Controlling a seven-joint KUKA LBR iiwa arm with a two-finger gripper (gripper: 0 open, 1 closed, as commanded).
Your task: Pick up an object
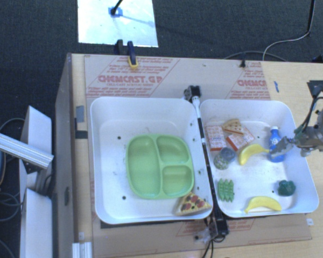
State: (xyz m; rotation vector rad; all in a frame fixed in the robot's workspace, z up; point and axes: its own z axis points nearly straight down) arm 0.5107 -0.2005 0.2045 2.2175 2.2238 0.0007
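The jaws (287,144) are seen at the right bin's (258,107) right side, just beside a blue bottle (275,142); whether they are wide or narrow cannot be told. Near the bottle a yellow banana (251,153) is laid; a second banana (262,203) and a dark green toy (286,187) are found lower down; a green divided plate (159,165) and a pizza slice (192,203) are kept in the left bin (110,144).

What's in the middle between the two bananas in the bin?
The camera view shows bare white bin floor between the upper banana and the lower banana. The green broccoli sits off to the right, not between them.
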